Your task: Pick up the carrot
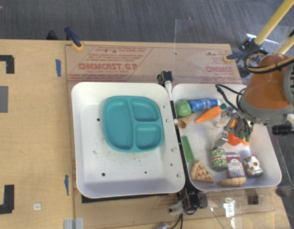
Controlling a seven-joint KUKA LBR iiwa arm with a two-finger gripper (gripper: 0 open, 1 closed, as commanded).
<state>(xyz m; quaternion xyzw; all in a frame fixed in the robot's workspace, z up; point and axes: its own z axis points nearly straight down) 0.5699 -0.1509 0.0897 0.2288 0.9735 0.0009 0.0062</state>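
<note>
The orange carrot [208, 114] lies in the right bin [273, 163], near its back, slanting up to the right just below a blue bottle [204, 103]. My gripper [232, 131] hangs over the middle of the same bin, a short way right of and below the carrot's thick end and apart from it. A small red-orange thing [235, 139] lies right under the gripper. The grey wrist with its orange band [266, 87] reaches in from the right.
The right bin also holds a green lime [183, 108], a green pod [186, 148], a pizza slice [201, 171], three small cans [235, 165] and a bread roll [232, 180]. A teal divided plate [133, 123] sits in the left bin [89, 166].
</note>
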